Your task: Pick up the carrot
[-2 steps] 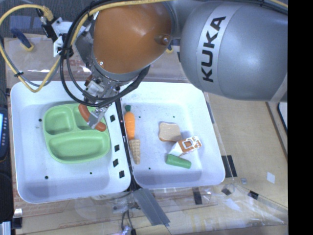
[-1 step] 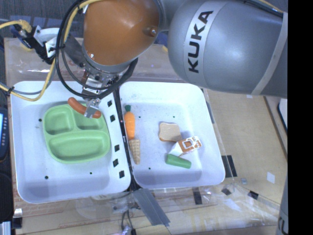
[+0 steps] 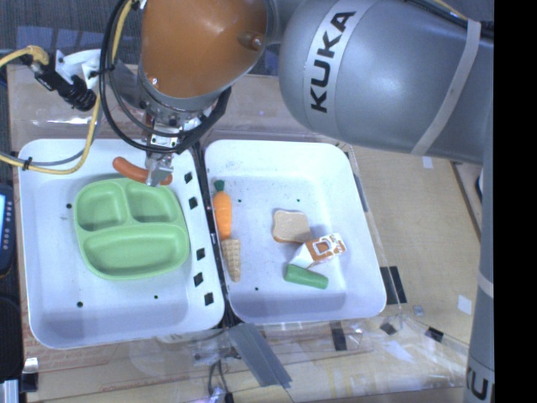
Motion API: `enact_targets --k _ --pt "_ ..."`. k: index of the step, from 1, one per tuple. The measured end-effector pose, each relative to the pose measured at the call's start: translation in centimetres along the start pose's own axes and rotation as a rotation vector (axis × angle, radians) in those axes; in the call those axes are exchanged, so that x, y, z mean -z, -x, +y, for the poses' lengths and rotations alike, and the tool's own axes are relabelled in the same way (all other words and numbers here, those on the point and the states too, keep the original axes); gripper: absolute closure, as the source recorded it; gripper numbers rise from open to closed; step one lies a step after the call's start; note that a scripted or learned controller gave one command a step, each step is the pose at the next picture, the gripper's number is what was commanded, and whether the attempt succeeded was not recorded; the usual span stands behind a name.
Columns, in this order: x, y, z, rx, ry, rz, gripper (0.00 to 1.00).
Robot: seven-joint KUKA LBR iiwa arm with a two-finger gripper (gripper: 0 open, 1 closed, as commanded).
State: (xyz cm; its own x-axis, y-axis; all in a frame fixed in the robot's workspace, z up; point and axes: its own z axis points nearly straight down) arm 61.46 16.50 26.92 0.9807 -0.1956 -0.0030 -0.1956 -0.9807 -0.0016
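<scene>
Our desk [image 3: 419, 191] and the two bins we see on it

We see a pale wooden desk carrying two shallow white bins side by side, their inner rims touching along a black-marked divide. The left bin [image 3: 50, 309] sits toward the view's left, the right bin [image 3: 361, 225] just beside it. Small black tape marks [image 3: 393, 284] dot the desk near the right bin's lower corner.

Arm [image 3: 377, 65] housing, upper right above the bins: "KUKA" in black capitals on grey, running upward at a slant.
Arm segment at the lower right edge: part of a black letter, cut off, not readable.
Small orange-and-white packet [image 3: 325, 248] in the right bin [image 3: 277, 154], toward its right edge: printed markings, too small to read.
</scene>
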Motion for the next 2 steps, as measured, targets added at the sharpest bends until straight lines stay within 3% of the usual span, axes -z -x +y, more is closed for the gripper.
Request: enact_targets --k 1,2 --pt "-1.21 -3.57 -3.11 -0.061 -0.001 -0.001 1.0" --pt "-0.78 -3.54 -3.27 -0.377 0.004 -0.003 1.0"
